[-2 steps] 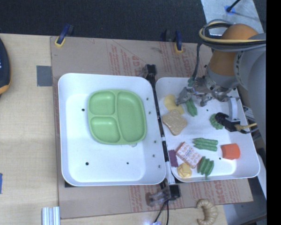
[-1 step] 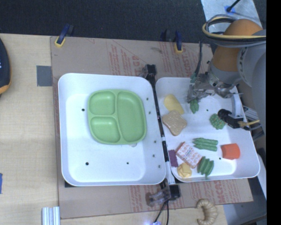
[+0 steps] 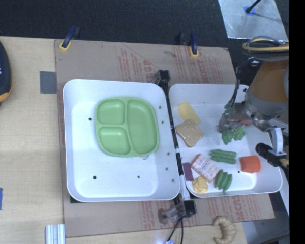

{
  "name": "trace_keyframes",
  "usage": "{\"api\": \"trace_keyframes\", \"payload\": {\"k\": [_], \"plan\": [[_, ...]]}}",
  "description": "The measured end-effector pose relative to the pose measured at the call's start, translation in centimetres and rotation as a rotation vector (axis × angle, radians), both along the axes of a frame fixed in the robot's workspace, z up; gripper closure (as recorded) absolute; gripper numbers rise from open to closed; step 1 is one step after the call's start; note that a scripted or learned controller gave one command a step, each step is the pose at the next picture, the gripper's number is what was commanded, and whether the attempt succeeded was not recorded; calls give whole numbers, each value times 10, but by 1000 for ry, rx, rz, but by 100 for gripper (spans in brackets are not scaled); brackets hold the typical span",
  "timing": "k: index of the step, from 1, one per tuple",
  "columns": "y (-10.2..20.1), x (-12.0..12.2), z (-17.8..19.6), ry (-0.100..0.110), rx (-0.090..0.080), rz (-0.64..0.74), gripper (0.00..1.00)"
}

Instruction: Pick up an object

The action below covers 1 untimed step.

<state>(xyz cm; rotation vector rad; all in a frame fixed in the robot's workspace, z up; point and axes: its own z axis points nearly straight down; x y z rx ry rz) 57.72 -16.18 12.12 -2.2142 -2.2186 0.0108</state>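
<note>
Faint red print runs along the cardboard sheet [image 3: 117,60] under the two bins, near its far and near edges, too blurred to read. The pink-and-white packet [image 3: 205,168] bears markings, also illegible.

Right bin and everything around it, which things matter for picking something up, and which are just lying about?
Job:
gripper
green toy
right bin
bread slice
bean pods
red piece

Lying about:
green plate
left bin
blue clamp

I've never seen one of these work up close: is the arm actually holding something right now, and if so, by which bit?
It cannot be told. The gripper is low in the right bin, right over a green leafy toy vegetable, but the view doesn't show it clamped.
</note>
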Motion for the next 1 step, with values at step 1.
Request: {"api": "trace_keyframes", "payload": {"k": [1], "plan": [[60, 0, 83, -12, 1, 7, 100]]}}
